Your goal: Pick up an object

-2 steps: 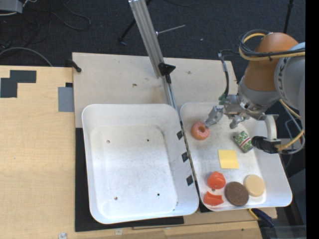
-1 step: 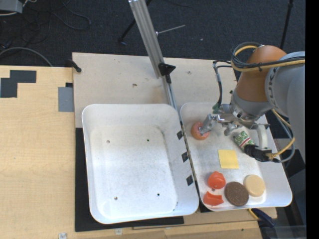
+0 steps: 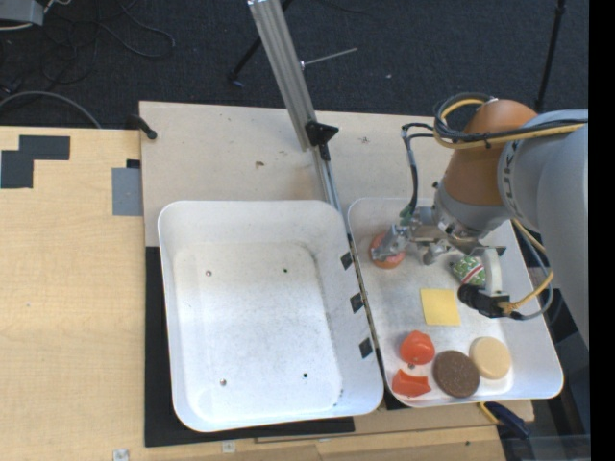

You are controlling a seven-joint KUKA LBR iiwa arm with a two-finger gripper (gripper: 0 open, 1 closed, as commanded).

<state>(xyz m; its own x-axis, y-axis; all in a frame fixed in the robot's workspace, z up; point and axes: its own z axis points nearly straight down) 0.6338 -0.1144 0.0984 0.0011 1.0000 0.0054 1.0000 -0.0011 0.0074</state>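
My gripper (image 3: 392, 244) is low in the right bin (image 3: 538, 384), at its far left side near the wall. A small red and pink round object (image 3: 386, 258) lies right under the gripper's tip and is partly covered by it. Whether it is gripped cannot be told. A green, white and red item (image 3: 470, 269) lies just right of the gripper, beside the wrist. Nearer the front are a flat yellow square (image 3: 440, 306), a red tomato-like piece (image 3: 416, 346), a red wedge (image 3: 410, 384), a brown round cookie (image 3: 455, 374) and a beige disc (image 3: 490, 357).
The left bin (image 3: 183, 229) is large and white, with a few dark specks on its floor. A slanted metal rail (image 3: 288, 75) rises behind the bins and meets the divider between them. The arm's orange band (image 3: 480, 157) and cables hang over the right bin's far side.
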